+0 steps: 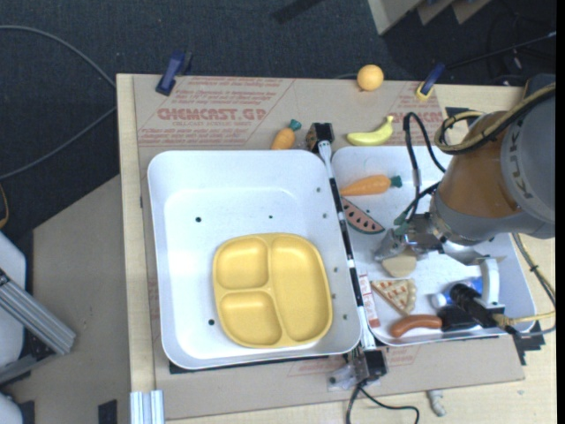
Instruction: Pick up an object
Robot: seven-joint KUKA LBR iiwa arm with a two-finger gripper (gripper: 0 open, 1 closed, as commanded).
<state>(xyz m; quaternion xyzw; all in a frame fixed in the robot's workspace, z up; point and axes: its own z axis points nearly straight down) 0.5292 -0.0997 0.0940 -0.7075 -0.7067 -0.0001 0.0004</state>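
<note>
Pincer [399, 239] low in the right bin [381, 160], open or closed impossible to tell, pale food piece [400, 265] just beside it, pizza slice [397, 294] nearby, yellow plate [272, 288] in left bin [203, 184].

Arm [494, 184] cut off by right edge; covers much of right bin [357, 162]. Pale lump [399, 265] in right bin partly hidden under end effector [402, 241], identity unclear. Small orange item [284, 138] just left of right bin's far-left corner: too small to name.
</note>
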